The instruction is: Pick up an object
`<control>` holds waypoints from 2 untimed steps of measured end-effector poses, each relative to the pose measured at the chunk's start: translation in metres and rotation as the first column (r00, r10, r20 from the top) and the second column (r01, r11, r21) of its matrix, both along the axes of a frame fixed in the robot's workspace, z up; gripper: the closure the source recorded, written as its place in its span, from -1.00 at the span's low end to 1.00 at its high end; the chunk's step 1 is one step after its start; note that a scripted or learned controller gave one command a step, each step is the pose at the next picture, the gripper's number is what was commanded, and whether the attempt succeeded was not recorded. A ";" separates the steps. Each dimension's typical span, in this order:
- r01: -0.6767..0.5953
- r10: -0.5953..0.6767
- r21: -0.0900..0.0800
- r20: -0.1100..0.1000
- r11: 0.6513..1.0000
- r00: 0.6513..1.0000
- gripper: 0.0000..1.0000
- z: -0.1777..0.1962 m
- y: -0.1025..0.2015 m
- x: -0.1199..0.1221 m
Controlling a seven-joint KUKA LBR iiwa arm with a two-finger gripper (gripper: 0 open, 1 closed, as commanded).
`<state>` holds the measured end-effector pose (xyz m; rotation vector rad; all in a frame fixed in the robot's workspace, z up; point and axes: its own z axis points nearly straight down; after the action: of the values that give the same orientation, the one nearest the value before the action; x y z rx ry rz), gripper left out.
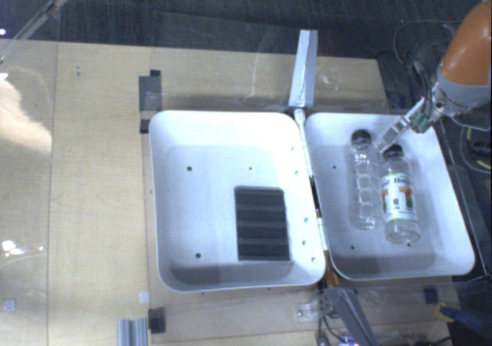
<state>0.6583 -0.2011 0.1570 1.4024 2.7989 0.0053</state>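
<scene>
Left bin (173,183): black ribbed rectangular pad (262,223) lies flat at lower centre, long axis toward near rim; bare floor around it on left and far sides. Right bin (453,252): clear plastic bottle (363,181) and labelled bottle (398,195) lie side by side, nearly touching, dark caps toward far rim, long axes running far to near. Bare floor along near wall and right wall. Gripper (389,134) low over bottle caps, arm slanting in from upper right; finger state: cannot tell.
</scene>
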 end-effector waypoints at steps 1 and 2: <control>-0.163 0.163 -0.001 -0.002 0.987 0.987 -1.00 -0.058 -0.004 -0.058; -0.244 0.244 -0.001 0.000 0.970 0.970 -1.00 0.009 0.060 0.007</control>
<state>0.6656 -0.1416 0.1662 1.0480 2.9497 0.0056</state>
